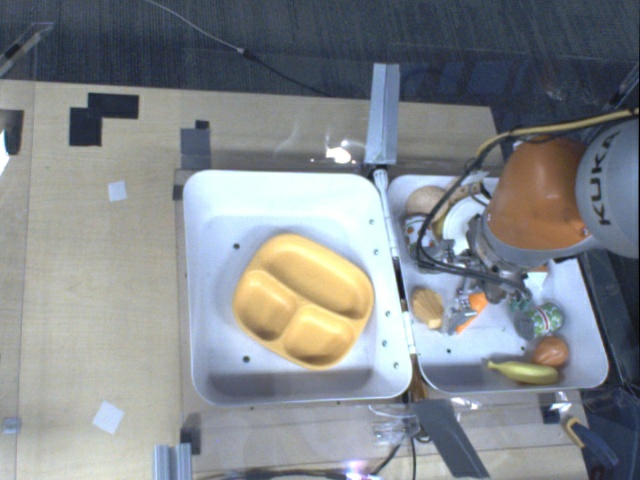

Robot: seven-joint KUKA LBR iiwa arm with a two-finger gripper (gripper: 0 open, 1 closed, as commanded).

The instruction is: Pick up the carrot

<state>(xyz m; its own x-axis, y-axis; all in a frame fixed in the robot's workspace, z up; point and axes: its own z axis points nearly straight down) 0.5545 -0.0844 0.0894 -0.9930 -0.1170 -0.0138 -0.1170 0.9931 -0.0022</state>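
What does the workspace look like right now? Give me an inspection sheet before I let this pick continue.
Surface: wooden bench bearing a left bin and a right bin, side by side.
Job's things: carrot in the right bin, right at the gripper; a grasp cannot be confirmed.
Clutter: yellow divided tray in the left bin; banana, brown round fruit, green patterned item, tan piece and pale round item in the right bin.
Grippers: low over the right bin; state unclear.
Cables: black and yellow cables looping at the arm's wrist; thin cable across the floor.
Surroundings: dark carpet beyond the bench.
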